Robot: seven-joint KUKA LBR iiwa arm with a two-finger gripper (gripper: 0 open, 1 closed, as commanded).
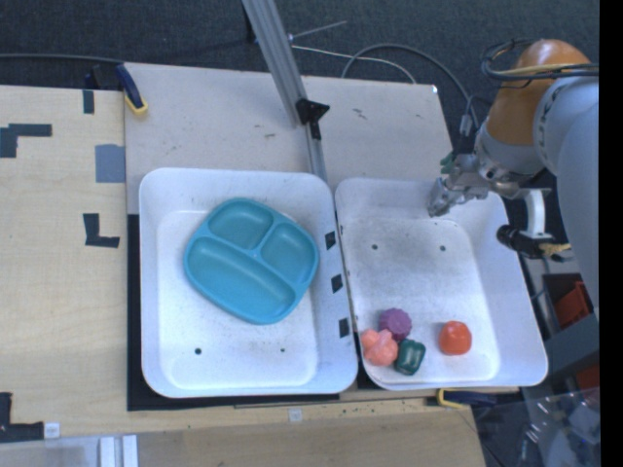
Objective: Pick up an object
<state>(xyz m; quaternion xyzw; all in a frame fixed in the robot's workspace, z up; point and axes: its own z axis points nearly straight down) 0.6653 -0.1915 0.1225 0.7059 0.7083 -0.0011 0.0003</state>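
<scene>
The gripper (pixel 443 202) hangs at the right bin's (pixel 506 290) far rim, its grip too blurred to judge, probably holding nothing, while the red object (pixel 455 338) lies well apart toward the near edge.

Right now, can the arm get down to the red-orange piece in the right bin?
Probably yes. The red-orange piece sits apart from the purple piece, with bare bin floor around it. The gripper hangs at the right bin's far edge, and nothing lies between them.
</scene>
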